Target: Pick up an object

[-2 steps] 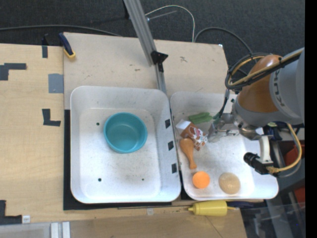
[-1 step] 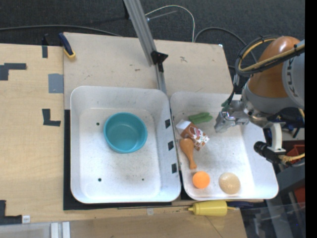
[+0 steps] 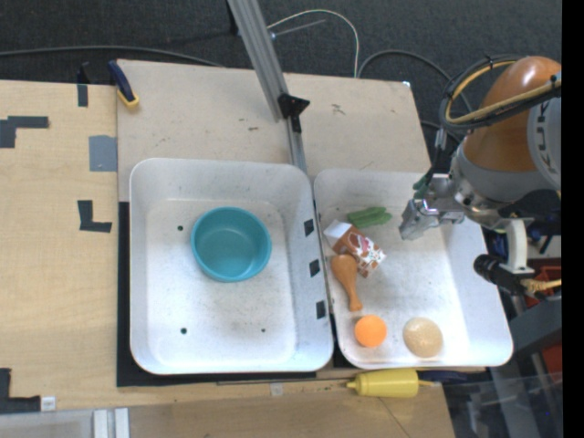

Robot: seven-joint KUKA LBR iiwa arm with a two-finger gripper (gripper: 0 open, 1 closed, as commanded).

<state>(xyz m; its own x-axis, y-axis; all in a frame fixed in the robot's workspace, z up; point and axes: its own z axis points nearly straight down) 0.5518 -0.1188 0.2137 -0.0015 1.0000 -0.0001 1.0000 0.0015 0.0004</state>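
Over the right white bin (image 3: 474, 336), near its far edge, the grey two-finger gripper (image 3: 418, 221) hangs with nothing between its fingers; whether they sit wide or narrow I cannot tell from this angle. You have several candidates. Closest is the green pod-shaped toy (image 3: 370, 216), lying flat just left of the gripper by the far edge. Below it, along the left wall, a brown-and-white wrapped packet (image 3: 356, 245) touches a tan drumstick-shaped toy (image 3: 346, 279), so that cluster looks awkward. Near the front edge an orange ball (image 3: 370, 331) and a beige round lump (image 3: 422, 336) sit apart with free room around them. The teal round bowl (image 3: 231, 244) sits mid left bin (image 3: 155, 272).

My call: go for the green pod, shortest move. You'd want to centre over it, turn the fingers across its short axis, descend straight and close low. Round ones likely roll out of a pinch.
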